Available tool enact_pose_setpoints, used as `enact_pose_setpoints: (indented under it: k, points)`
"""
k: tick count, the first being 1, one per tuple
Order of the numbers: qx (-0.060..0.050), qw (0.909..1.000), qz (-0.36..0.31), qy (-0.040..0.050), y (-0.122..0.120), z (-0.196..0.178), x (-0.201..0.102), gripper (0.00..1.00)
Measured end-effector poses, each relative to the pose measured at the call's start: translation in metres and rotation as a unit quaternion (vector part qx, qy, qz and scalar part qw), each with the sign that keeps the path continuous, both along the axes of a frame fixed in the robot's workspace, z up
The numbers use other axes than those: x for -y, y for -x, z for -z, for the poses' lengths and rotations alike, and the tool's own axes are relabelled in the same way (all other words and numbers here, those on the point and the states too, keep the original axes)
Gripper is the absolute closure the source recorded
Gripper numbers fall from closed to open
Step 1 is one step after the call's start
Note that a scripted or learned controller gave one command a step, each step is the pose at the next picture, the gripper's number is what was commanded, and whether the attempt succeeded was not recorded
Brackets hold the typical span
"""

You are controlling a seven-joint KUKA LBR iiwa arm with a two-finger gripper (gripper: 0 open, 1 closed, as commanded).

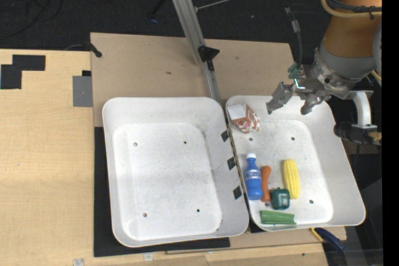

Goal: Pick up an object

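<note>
**Camera view: the hand hangs over the back of the right bin, holding nothing**

The camera view shows the hand [292, 99] above the far edge of the right bin [336, 152], with its two fingers apart and nothing between them. All the objects lie in this bin. Taking the yellow corn [291, 177] as landmark: the orange carrot [266, 182] and the blue bottle [252, 177] lie to its left, the dark green piece [280, 199] is just in front of it, the flat green piece [277, 217] lies further in front near the bin rim, and the small red and white carton [242, 118] is well behind and to the left. The left bin [165, 171] on the desk [43, 159] carries nothing.

In my judgement the risk is in the crowding. The bottle, carrot and dark green piece touch or almost touch, so the fingers may come down on two things together or push one aside. The carton sits close to the bin wall, which may block one finger.

The fingertips are dark and small, so their exact shape is hard to read. The arm is cut off at the top right.
</note>
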State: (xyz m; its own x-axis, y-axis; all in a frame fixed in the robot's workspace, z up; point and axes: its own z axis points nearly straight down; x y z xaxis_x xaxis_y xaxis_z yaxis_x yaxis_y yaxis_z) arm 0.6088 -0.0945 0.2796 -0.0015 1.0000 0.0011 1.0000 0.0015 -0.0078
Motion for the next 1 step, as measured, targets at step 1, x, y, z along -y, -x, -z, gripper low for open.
enact_pose_setpoints:
  k: [1]
  points:
    - [0.002,1.0000,0.001,0.0002,-0.0006,-0.0026,0.0006,0.00]
